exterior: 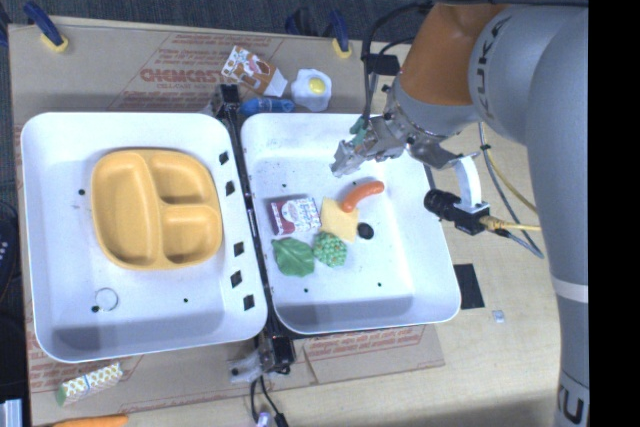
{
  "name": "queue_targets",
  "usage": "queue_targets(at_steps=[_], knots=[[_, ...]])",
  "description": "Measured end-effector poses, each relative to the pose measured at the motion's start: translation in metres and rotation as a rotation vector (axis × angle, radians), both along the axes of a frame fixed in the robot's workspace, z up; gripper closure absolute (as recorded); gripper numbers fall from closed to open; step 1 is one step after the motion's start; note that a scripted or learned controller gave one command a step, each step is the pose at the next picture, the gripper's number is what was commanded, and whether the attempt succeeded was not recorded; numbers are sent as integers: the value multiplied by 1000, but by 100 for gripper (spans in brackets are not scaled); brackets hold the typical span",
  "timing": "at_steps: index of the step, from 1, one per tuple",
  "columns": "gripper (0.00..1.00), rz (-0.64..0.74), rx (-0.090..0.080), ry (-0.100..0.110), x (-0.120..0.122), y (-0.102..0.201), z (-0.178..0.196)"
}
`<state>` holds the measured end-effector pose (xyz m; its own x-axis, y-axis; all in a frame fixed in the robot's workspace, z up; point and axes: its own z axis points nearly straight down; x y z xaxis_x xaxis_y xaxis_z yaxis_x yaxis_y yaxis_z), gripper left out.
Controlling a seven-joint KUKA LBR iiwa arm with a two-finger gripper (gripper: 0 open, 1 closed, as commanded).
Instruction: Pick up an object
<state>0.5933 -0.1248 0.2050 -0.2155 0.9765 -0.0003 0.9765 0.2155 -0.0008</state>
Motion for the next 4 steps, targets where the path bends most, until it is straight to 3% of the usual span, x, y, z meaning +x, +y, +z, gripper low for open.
queue_targets(at_steps=[1,2,3,4], knots=[[0,-1,0,2,-1,0,-1],[0,-3,0,5,17,-49,-101],[0,131,2,4,12,-86,-113],[0,67,2,4,19,15,-113]])
